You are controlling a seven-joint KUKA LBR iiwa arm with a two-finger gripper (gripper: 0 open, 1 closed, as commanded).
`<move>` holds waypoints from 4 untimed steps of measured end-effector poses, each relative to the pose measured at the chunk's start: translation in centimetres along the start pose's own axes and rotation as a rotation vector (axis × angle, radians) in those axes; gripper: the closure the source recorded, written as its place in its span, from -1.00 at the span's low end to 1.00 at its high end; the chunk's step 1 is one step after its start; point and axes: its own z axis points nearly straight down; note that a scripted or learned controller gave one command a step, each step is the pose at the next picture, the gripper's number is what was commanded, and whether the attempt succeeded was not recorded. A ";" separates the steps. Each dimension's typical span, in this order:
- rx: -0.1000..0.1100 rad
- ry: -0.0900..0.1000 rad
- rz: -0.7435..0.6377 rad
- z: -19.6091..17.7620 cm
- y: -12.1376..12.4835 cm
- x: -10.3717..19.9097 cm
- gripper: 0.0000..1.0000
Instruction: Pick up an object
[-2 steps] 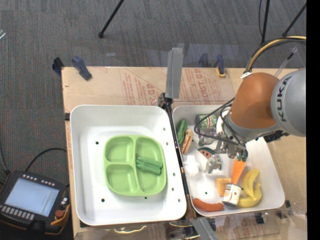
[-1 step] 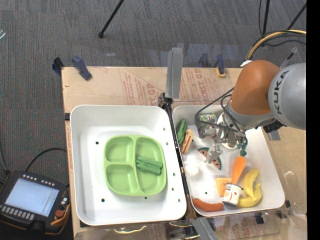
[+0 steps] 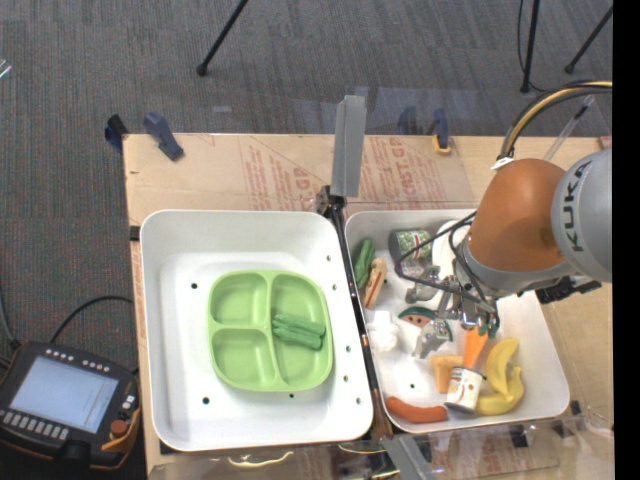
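Arm over the right bin, tool low among the toy food

The counter (image 3: 230,173) carried two white bins: the left bin (image 3: 170,258) held a green divided plate (image 3: 240,333) with a green bean pod (image 3: 298,330) on it. The arm (image 3: 530,228) hung over the right bin (image 3: 545,353), its tool (image 3: 440,323) down beside a carrot (image 3: 473,346), banana (image 3: 503,376), small can (image 3: 462,389) and sausage (image 3: 417,410). Whether the tool was open or gripping anything could not be made out.

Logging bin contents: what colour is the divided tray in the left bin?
Light green; the divided tray shows clearly in the camera view.
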 end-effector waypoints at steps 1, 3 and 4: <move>0.001 -0.001 -0.030 0.0 -4.3 7.4 -1.00; -0.001 -0.006 -0.083 -1.1 -7.8 -1.2 1.00; 0.000 -0.003 -0.164 -0.1 -6.5 -5.4 1.00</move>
